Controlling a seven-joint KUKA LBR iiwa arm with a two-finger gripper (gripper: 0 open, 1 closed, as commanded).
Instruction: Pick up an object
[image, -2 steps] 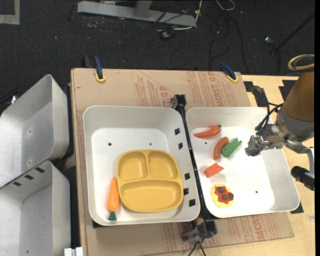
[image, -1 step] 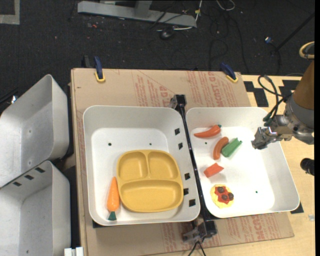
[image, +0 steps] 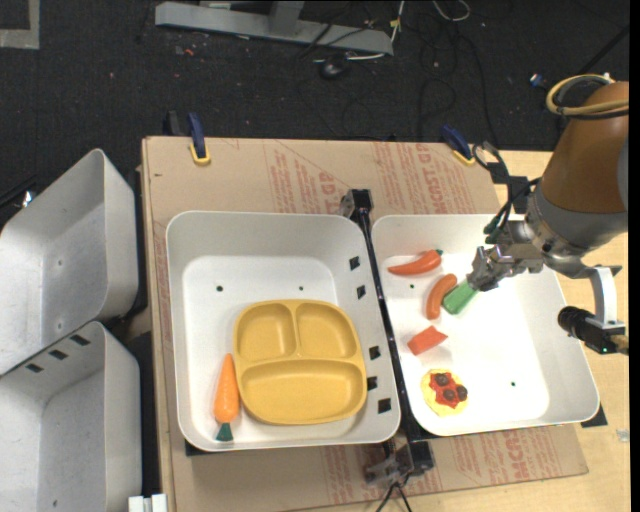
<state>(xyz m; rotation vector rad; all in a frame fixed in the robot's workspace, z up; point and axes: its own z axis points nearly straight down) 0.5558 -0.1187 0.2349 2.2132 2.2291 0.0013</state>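
The right bin (image: 560, 395) holds a red chili pepper (image: 415, 263), an orange sausage (image: 438, 295), a small green piece (image: 460, 298), a red wedge (image: 427, 340) and a yellow round toy with red and dark toppings (image: 445, 390). My gripper (image: 487, 272) hangs low over the upper middle of this bin. Its tip is right at the green piece's upper right end, and the view is too small to tell whether it has hold of it. In the left bin (image: 190, 300) lie a yellow divided plate (image: 300, 362) and a carrot (image: 227, 390) beside the plate's left edge.
The grey and orange arm (image: 590, 170) comes in over the right bin's upper right corner. A black divider (image: 378, 300) runs between the two bins. White bin-like shells (image: 60, 300) stand to the left of the cardboard base (image: 290, 165).
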